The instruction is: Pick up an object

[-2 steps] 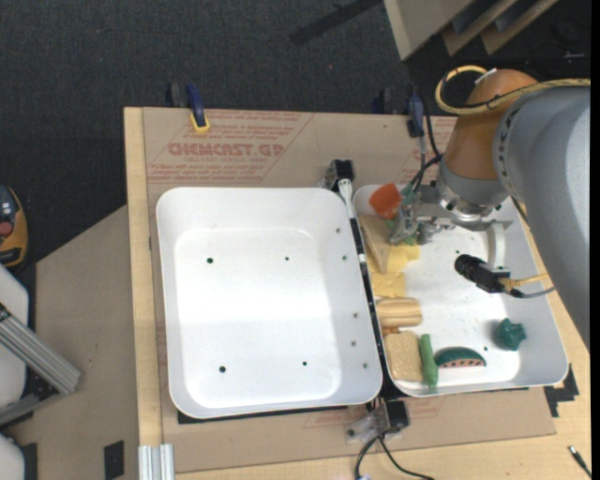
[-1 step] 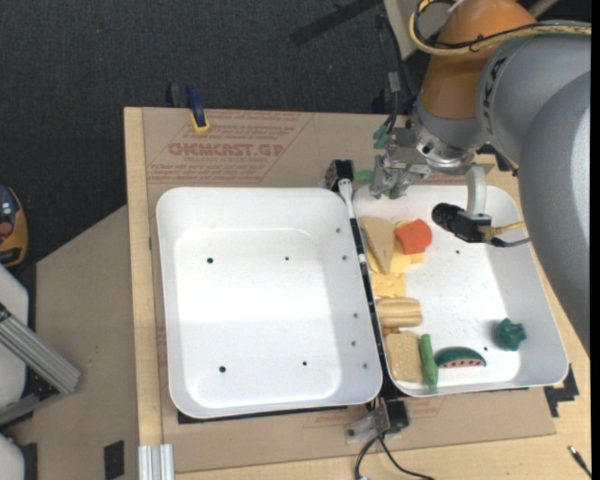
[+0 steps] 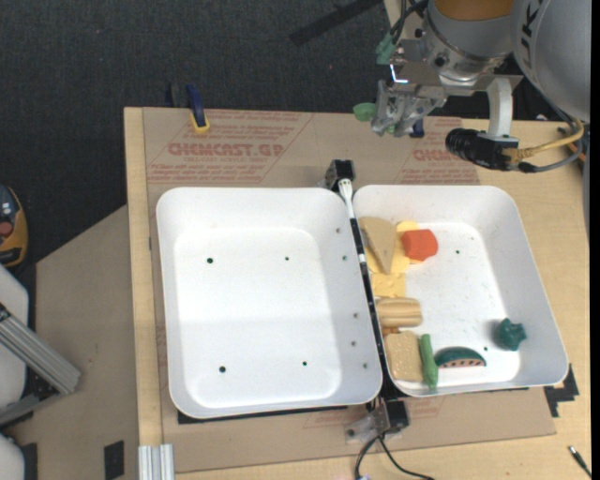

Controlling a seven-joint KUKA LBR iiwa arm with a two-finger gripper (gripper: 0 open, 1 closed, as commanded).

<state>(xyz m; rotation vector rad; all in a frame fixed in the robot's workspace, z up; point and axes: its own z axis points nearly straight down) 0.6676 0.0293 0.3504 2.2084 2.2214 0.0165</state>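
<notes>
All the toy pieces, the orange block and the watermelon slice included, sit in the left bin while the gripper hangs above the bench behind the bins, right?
Wrong bin. The camera view shows the orange block and watermelon slice in the right bin; the gripper does hang above the bench behind the bins.

Grey arm (image 3: 553,37), orange band (image 3: 473,9) above silver wrist, metal gripper (image 3: 398,112) with green-tipped fingers.
</notes>
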